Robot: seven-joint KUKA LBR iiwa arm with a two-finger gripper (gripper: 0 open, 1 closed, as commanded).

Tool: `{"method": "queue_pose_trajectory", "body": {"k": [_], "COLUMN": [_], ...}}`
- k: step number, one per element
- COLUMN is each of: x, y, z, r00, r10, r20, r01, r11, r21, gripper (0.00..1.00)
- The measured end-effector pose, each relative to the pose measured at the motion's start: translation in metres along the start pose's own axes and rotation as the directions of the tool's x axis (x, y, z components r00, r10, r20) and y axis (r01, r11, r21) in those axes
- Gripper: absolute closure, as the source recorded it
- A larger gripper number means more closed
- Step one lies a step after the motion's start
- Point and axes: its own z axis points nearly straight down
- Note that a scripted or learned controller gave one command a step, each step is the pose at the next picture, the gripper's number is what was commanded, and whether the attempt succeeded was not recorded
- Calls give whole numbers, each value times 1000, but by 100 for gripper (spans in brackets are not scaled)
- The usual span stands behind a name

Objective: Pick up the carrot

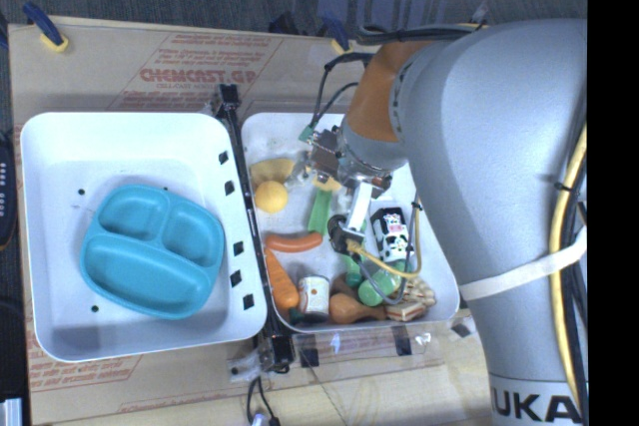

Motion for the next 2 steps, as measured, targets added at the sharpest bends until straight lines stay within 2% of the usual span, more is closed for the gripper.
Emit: {"method": "queue_pose_trajectory", "body": {"k": [1, 2], "x": [43, 36], "y": [25, 34], "z": [-110, -21], "r00": [998, 999], "r10": [58, -34], "r20": [-12, -3], "r01": [-58, 34], "r11": [998, 999], "r21": [-15, 2], "gripper": [0, 0]}}
